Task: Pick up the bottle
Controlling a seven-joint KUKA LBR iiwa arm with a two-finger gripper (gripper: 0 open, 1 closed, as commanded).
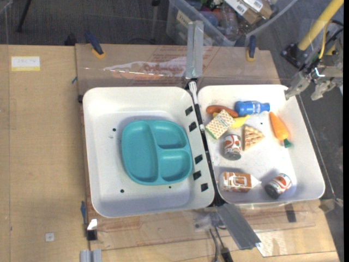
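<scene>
At the near edge of the right bin (311, 162) lie a tipped can (278, 184) and, just to its left, a small brown carton (235, 181). The bottle (251, 107), blue with a white cap end and a yellow patch at its left end, lies on its side at the far side of the same bin, close to the back wall. Just left of it, a sausage (220, 111) lies along the same wall, with a checkered cracker-like square (219, 125) just below. A wedge of pizza (252, 136) sits near the bottle's near side, and a second can (232, 146) lies beside that wedge. A carrot (280, 129) lies to the right of the bottle, near the bin's right wall. The left bin (98, 146) holds a teal divided plate (156, 151). The claw (313, 83) hangs at the far right, outside the right bin's back corner, well apart from the bottle; whether it is open or closed I cannot tell. Both bins rest on the wooden worktop (38, 146). Beyond the worktop stands a clear tub (180, 15) of mixed items.
</scene>
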